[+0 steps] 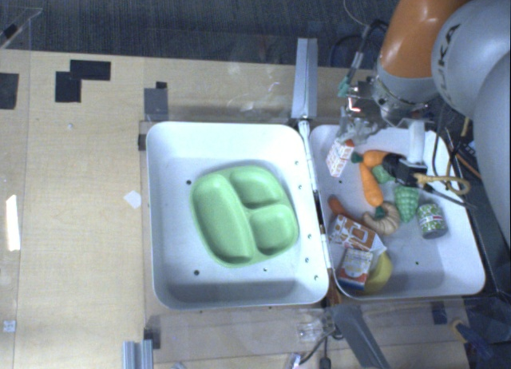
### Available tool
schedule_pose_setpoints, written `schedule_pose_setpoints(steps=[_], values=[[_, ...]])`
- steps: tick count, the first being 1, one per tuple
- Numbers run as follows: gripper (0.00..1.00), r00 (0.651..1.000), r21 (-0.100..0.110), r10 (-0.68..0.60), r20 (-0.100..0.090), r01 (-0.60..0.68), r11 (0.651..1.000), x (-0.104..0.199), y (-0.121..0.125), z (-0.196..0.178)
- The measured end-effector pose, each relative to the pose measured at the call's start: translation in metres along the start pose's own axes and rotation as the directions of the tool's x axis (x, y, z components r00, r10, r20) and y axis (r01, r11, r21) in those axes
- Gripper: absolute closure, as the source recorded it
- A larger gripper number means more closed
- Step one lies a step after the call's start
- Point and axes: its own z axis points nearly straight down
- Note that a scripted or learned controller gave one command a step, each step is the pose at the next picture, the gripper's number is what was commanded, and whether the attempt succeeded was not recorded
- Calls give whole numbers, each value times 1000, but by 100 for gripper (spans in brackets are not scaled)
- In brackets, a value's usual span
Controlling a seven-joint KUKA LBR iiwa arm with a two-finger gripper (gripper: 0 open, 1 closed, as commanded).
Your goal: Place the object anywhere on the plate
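Carrot (371, 183): just below the tool, lying lengthwise in the right bin (463, 267).
Green can (432, 220): below and right of the tool, near the bin's right side.
Banana (382, 273): far below the tool, at the bin's near edge.
Black markers (80, 78): on the bench (72, 224), far left of the tool.

even, bright overhead light, soft shadows inside the white bins (160, 200), slight softness overall, mild glare on the bench (72, 200).
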Motion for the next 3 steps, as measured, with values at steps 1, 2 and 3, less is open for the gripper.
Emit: schedule_pose_setpoints(steps=[1,2,3], values=[[100,968,-6,-250,-3,250,968,60,-20,42],[100,978,0,-209,-4,209,978,150,-52,43],[100,970,1,-244,-4,244,970,221,-116,49]])
